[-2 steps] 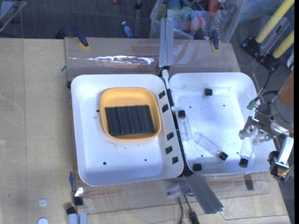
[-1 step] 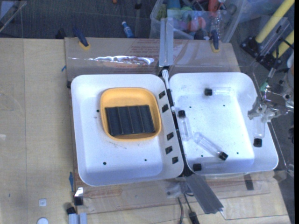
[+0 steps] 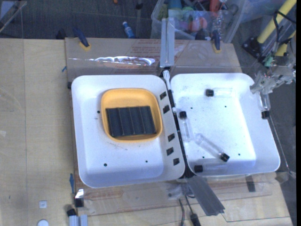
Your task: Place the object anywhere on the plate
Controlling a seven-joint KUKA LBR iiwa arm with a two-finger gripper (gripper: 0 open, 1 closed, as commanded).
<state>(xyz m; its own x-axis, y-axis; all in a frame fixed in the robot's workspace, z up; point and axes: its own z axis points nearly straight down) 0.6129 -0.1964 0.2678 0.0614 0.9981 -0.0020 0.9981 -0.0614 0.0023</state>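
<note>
Dark ridged object (image 3: 130, 121) is seen lying flat on yellow plate (image 3: 107, 99) in left bin (image 3: 89, 159), approx. centred, within the rim. Gripper (image 3: 265, 105) is seen at right bin's (image 3: 244, 126) right edge, above the rim, well apart from plate; its state can't be told. Reddish print on cardboard (image 3: 117, 48) behind bins is too faint to be read.

Two bins are set side by side on the counter (image 3: 28, 126). In the left bin (image 3: 89, 168) a plate (image 3: 107, 100) is placed, with a ridged block (image 3: 130, 121) on it. In the right bin (image 3: 263, 149), what appear to be clear tubes (image 3: 209, 147) are laid.
</note>
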